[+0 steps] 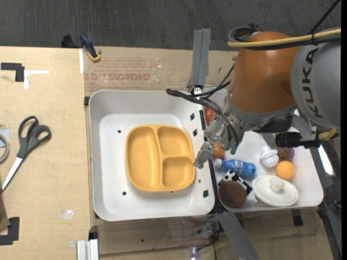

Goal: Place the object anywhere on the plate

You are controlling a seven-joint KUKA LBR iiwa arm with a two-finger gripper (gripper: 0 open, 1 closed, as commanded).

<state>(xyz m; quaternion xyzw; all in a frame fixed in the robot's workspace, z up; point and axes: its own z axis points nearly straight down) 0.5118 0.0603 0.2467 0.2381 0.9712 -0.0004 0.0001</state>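
Two white bins sit side by side in front of you. The left bin (105, 161) holds the plate (160, 158), a yellow-orange tray with three compartments, lying flat near the middle and bare. The right bin (317, 191) holds the clutter: a blue bottle (239, 168) on its side, a brown ball (233, 193) at the near left corner, a black-and-white toy (234, 177) between those two, a white lidded pot (276, 190), an orange ball (285, 170) just behind the pot, a small white piece (269, 158) and a dark purple piece (286, 154) further back. The arm (271, 80) reaches in from the right, its orange band large over the right bin's back half. The gripper (209, 145) hangs over the wall between the two bins, tilted toward the plate's right edge. You can see something orange (218, 150) just beside its lower fingers, but you cannot tell whether it is gripped, nor how the tool is set. A red thing (209, 114) peeks out behind the wrist. Scissors (24, 142) lie on the bench at far left.
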